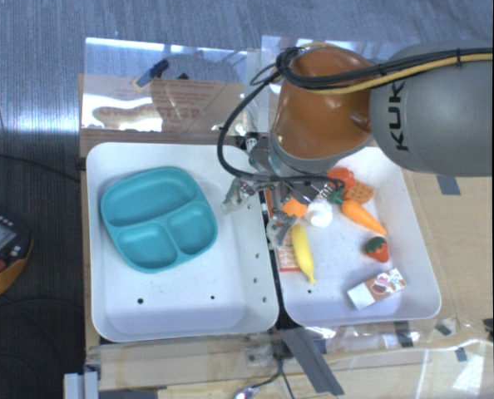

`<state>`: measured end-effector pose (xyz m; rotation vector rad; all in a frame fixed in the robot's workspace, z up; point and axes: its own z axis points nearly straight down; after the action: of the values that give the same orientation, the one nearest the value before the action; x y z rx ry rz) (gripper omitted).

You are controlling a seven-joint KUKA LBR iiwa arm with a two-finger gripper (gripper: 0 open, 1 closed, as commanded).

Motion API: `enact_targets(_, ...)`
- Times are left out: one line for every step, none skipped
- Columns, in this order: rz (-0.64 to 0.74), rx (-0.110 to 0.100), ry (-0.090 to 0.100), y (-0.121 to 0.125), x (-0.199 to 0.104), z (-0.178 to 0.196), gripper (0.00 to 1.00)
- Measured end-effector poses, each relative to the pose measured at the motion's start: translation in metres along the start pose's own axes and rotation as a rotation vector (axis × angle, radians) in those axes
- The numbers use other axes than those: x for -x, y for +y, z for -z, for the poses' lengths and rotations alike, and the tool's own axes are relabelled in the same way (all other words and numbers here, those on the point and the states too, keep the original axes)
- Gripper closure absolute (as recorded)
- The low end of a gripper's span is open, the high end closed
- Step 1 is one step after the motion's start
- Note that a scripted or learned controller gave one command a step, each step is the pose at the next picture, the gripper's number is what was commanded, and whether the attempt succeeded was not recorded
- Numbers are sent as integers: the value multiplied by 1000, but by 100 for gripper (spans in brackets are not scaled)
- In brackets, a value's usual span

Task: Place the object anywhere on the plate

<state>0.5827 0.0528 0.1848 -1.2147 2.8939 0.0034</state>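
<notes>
The jaws hang beneath the orange band [322,115] of the arm [442,110], low over the far left corner of the right bin [420,283], close to the wall it shares with the left bin [97,256]. The wrist and its cables cover them, so I cannot tell whether they are spread or closed, and nothing can be seen between them. Being low over the cluttered bin, not over the plate [155,219], suggests the pick is still being attempted and no carrying has begun. The likeliest object is the banana [302,253], lying just near of the jaws against the dividing wall. It is a small yellow toy, slightly curved, pointing near and far, and smooth, so it might slip from a weak pinch. A small white piece [319,216] and an orange piece [293,208] crowd its far end. That may explain why the wrist sits where it does, since the approach there is tight. Further right lie a carrot [363,215], a strawberry [377,248] and, at the near side, a little carton [377,288], all well apart from the jaws. The plate is teal with three compartments, and it rests tilted in the left bin, bare and ready to receive. Both bins sit side by side on the counter [467,223].
</notes>
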Motion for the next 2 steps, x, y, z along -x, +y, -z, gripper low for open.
enact_targets(0, 0, 0, 0, 0, 0, 0)
enact_targets(0, 0, 0, 0, 0, 0, 0)
